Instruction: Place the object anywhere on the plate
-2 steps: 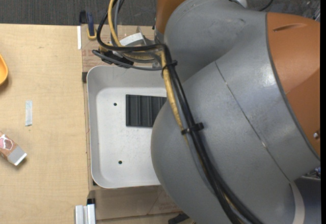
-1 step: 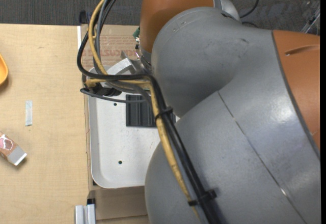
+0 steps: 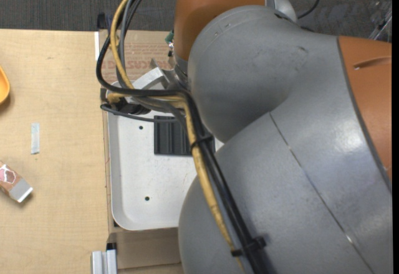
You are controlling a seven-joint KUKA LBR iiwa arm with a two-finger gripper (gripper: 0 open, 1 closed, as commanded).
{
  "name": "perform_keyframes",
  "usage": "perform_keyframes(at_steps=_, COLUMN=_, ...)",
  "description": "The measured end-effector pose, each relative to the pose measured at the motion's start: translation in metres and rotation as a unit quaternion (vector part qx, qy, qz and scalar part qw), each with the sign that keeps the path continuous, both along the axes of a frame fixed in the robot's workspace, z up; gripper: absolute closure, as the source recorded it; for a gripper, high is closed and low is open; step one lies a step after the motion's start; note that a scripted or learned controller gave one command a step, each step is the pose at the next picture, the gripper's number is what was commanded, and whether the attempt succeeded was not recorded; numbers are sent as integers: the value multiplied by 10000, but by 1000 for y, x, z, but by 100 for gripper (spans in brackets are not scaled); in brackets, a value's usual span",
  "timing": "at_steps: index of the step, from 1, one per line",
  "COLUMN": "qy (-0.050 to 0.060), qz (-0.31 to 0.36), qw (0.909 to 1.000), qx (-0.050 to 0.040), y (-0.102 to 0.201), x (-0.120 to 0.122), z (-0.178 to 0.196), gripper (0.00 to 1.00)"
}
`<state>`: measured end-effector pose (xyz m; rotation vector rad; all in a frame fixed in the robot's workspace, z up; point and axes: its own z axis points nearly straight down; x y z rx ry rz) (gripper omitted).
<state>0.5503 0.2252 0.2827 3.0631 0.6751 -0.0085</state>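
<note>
My grey and orange arm point(image 3: 280, 111) covers most of the view and leans over the white bin point(image 3: 134, 204). Under the wrist a dark ribbed block point(image 3: 171, 136) sticks out over the bin floor. It looks like part of my gripper point(image 3: 171, 137), and the arm hides the rest of it. Whether anything is held there is hidden. A light grey bracket point(image 3: 148, 80) and a bundle of yellow and black cables point(image 3: 124, 95) sit just above the block. An orange curved piece point(image 3: 2, 86) shows at the far left edge of the wooden bench.
On the wooden bench point(image 3: 56, 80) to the left lie a small grey strip point(image 3: 35, 139) and a brown and white packet point(image 3: 14, 183). Brown cardboard point(image 3: 134, 55) lies behind the bin. The bin's left rim runs along the bench edge.
</note>
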Motion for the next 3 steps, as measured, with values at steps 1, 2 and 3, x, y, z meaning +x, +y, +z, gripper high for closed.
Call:
perform_keyframes(at_steps=1, qy=19, qz=2140, qw=9768, qx=12, y=2, x=-58, z=-47, gripper=100)
perform_keyframes(at_steps=2, qy=17, qz=2136, qw=9769, qx=12, y=2, x=-58, z=-47, gripper=0)
perform_keyframes(at_steps=3, qy=17, qz=2358, qw=9718, qx=16, y=-73, x=7, z=-3, gripper=0)
